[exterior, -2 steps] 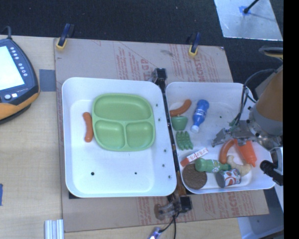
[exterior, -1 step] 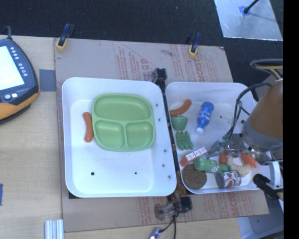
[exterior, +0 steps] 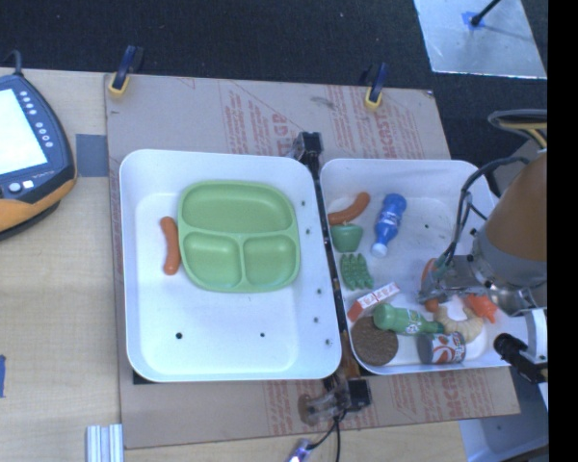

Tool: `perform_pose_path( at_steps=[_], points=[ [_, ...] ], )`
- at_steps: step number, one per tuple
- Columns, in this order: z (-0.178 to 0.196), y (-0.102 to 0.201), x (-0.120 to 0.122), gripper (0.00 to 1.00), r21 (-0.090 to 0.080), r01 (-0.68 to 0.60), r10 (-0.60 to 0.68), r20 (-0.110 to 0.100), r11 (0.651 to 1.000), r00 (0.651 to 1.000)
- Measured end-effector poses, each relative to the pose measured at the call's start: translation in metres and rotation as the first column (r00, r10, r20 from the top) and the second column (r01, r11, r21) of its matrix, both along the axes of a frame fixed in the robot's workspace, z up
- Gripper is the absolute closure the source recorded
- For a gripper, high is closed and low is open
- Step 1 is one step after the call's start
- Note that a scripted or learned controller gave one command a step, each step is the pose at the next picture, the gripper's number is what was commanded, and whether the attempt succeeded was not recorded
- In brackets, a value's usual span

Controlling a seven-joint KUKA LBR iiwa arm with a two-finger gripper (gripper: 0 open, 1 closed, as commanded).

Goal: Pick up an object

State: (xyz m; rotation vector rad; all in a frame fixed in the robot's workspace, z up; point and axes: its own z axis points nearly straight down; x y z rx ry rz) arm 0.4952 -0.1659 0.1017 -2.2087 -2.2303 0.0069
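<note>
The gripper (exterior: 450, 292) hangs low over the right bin's (exterior: 414, 173) crowded lower-right corner, just right of the green bottle (exterior: 397, 319). Its finger state cannot be told. It should settle squarely on one item before closing.

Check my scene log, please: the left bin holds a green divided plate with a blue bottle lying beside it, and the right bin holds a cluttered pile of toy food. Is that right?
Not quite. In the camera view, the thing lying beside the green divided plate in the left bin is an orange toy hot dog, not a blue bottle. The blue bottle lies in the right bin with the toy food.
</note>
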Motion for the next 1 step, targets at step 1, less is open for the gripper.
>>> perform_pose_path(
  at_steps=[1],
  points=[
    [0.09,0.0911,0.0561,1.0,0.002,0.005,-0.005,0.001,1.0,1.0]
  ],
)
